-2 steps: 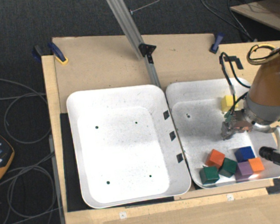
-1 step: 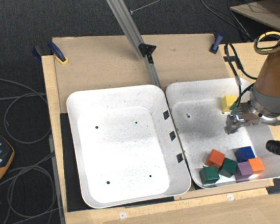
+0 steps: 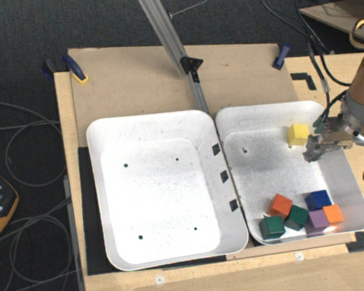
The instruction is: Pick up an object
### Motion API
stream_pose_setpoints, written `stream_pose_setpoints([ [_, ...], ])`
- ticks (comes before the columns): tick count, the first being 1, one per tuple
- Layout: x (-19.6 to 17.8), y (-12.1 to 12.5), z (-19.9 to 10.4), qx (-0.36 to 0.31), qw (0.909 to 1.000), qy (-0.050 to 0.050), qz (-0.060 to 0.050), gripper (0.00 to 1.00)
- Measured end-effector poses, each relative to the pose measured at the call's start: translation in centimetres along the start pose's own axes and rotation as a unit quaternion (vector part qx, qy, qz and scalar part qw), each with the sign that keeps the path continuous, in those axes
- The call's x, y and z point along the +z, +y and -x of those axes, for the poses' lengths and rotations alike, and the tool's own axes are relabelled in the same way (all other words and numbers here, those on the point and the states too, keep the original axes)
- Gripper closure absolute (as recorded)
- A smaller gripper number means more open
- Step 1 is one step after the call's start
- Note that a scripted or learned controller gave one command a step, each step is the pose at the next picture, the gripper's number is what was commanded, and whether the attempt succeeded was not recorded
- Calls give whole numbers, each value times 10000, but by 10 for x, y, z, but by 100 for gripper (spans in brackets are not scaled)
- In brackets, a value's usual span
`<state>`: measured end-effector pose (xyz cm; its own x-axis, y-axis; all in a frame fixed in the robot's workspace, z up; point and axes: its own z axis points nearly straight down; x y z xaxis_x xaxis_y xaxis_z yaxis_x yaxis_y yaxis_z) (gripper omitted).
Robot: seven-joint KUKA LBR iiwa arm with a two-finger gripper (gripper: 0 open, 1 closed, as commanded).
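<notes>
The gripper (image 3: 313,150) hangs low over the right bin (image 3: 261,166), near its far right side, and the yellow block (image 3: 298,133) lies just beside it — a little to the left and farther from me, close but I think not touching. The block looks nearly square, so it has no real long axis to align with. Whether the gripper is open or shut I cannot tell; from here it is a dark, small shape and nothing is visibly held in it. At the near edge of the same bin sits a cluster of blocks — orange, green, blue, purple (image 3: 298,217) — well apart from the gripper. The arm (image 3: 363,102) is cut off at the right.
</notes>
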<state>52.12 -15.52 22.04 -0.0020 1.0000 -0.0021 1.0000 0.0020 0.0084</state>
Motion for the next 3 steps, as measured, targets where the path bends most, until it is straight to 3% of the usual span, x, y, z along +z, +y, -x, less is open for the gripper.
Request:
stream_pose_setpoints([
  [1, -46, 2, 0, -2, 10000, 1, -6, 100],
  [3, -42, 22, -94, -24, 10000, 22, -52, 100],
])
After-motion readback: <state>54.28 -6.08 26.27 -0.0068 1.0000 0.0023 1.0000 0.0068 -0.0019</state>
